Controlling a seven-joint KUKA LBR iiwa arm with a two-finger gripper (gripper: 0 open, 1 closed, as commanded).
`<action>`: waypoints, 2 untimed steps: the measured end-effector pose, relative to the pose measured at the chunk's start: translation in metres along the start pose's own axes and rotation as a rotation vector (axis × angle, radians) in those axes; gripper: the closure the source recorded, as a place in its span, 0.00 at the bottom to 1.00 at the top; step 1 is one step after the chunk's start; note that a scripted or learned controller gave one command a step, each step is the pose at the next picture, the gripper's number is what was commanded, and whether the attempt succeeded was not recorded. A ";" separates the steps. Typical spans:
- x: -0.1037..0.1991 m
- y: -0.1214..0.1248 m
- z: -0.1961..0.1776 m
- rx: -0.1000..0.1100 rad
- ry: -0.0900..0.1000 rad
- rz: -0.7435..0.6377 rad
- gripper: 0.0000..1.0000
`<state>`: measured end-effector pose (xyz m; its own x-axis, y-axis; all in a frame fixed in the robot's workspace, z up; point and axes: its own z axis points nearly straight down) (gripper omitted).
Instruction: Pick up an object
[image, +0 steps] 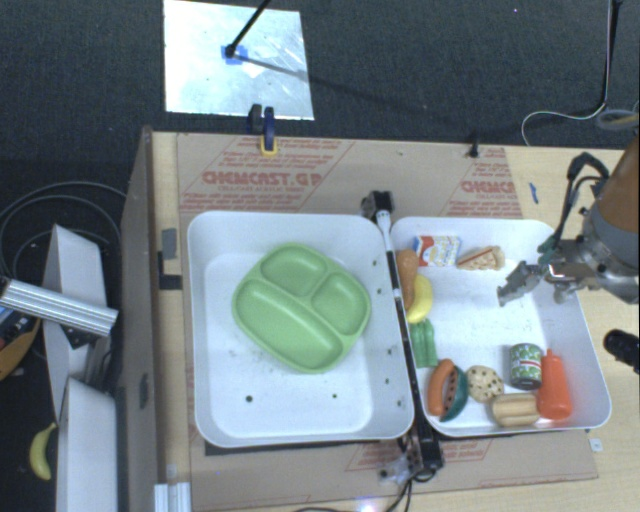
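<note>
While the grey arm reaches in from the right edge of the frame, its hand (522, 281) hangs over the bare middle of the right bin (470, 310); its fingers appear spread apart and nothing sits between them. Toy foods ring that bin. Along its top edge lie a small carton (437, 249) and a pizza slice (481, 259). Down its left wall sit an orange piece (407, 268), a yellow banana (421, 298) and a green vegetable (424, 341). Across the lower part rest a hot dog (447, 388), a cookie (484, 382), a green can (526, 365), an orange bottle (555, 386) and a bread roll (514, 409). To the left, the other white bin (215, 300) holds a green divided plate (301, 306). Both bins stand on a cardboard-covered bench (300, 170)
</note>
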<state>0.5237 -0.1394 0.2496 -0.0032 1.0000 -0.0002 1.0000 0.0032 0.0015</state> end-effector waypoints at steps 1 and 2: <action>-0.048 -0.013 0.107 0.002 0.000 0.005 0.00; -0.055 -0.022 0.167 0.002 0.001 0.003 0.00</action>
<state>0.5018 -0.1943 0.0823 0.0002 1.0000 0.0004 1.0000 -0.0002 -0.0006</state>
